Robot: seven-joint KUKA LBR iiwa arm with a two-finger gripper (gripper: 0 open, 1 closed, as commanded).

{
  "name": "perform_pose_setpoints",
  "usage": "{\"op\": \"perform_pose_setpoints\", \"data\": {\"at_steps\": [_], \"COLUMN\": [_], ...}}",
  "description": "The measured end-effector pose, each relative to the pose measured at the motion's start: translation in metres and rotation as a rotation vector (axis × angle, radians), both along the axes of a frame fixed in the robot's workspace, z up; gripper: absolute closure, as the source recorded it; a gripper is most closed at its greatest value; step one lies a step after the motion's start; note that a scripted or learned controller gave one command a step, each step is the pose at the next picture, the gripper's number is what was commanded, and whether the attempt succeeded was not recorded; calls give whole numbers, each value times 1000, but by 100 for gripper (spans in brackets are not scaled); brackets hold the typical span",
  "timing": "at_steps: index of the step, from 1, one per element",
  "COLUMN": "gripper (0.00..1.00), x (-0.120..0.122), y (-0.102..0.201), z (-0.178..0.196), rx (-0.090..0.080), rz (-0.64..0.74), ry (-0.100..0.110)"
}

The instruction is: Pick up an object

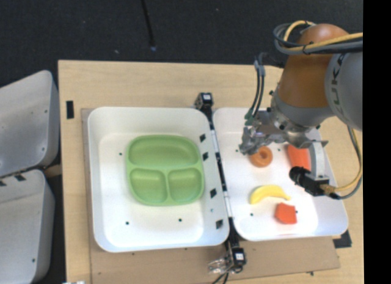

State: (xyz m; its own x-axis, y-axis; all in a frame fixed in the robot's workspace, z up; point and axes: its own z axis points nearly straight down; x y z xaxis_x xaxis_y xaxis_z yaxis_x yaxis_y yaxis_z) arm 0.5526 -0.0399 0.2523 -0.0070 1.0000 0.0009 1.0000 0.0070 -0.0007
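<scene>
**Arm low over the right bin, hand beside the orange ring**

Camera view: The grey arm [317, 87], with its orange band above the wrist, reaches in from the right and hangs over the right bin [241, 225]. Its hand [252, 142] sits low at the bin's upper middle, just left of a small orange ring [263, 157] that lies on the bin floor. Whether the hand is spread or pressed together cannot be told; the metal parts blur together, and nothing is seen pinched in it.

A yellow banana [269, 193] lies below the ring, near the middle of the same bin. Just beside the banana, lower and to the right, sits a red-orange chunk [285, 214]. A longer orange-red piece [299, 156] lies right of the ring, partly under the arm's fittings.

The left bin [110, 228] holds a green divided plate [165, 168], flat and roughly centred. Both bins rest side by side on the wooden counter [73, 81].
</scene>
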Motion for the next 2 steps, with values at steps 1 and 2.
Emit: {"op": "perform_pose_setpoints", "data": {"at_steps": [1,2], "gripper": [100,100], "x": [19,38], "y": [56,109], "z": [-9,-2], "rx": [-1,1], "rz": [0,0], "ry": [-2,-3]}}
